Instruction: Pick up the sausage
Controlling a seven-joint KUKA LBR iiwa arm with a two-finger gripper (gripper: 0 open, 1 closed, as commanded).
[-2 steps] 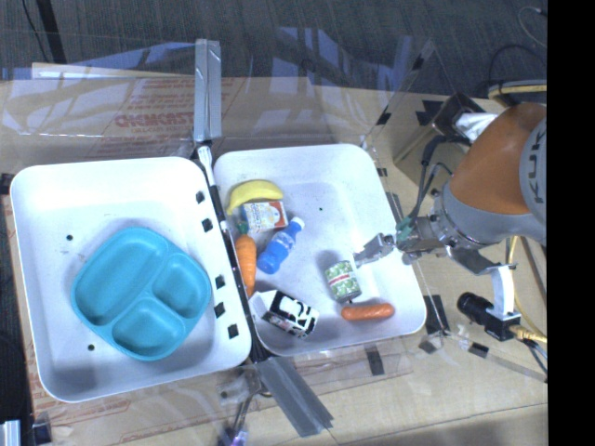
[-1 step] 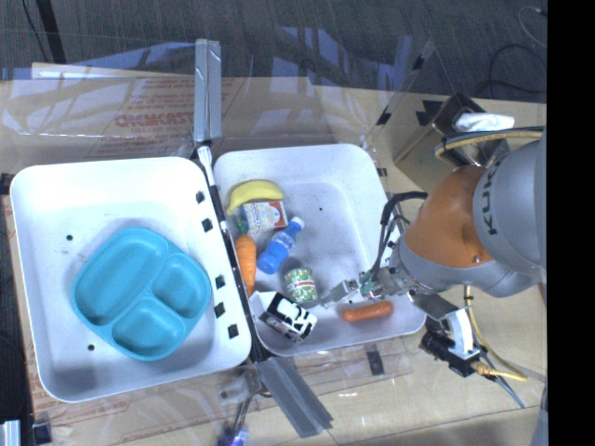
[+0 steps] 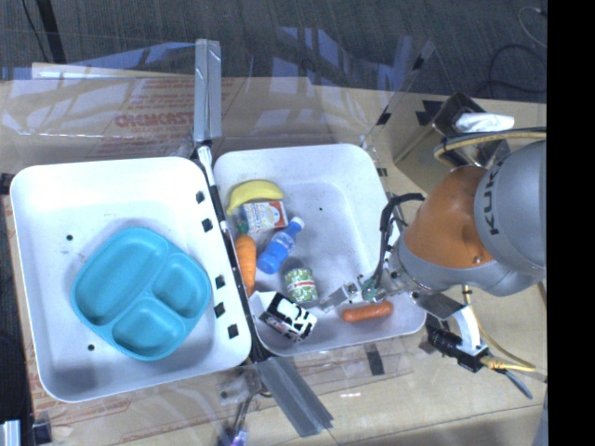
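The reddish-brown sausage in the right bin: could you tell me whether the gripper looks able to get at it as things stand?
Probably yes. The reddish-brown sausage lies alone by the right white bin's near wall, with the gripper just above it. The small green can and black-and-white toy sit off to the side.

Dark grey carpet (image 3: 307,7) lies beyond the pale wooden desk (image 3: 521,407), with black cables (image 3: 521,59) trailing across it.

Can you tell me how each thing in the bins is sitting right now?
sausage: lying flat, by the gripper
blue bottle: lying on its side
green can: tipped over
carrot: lying along the bin wall
banana: lying flat
blue tray: right way up, left bin
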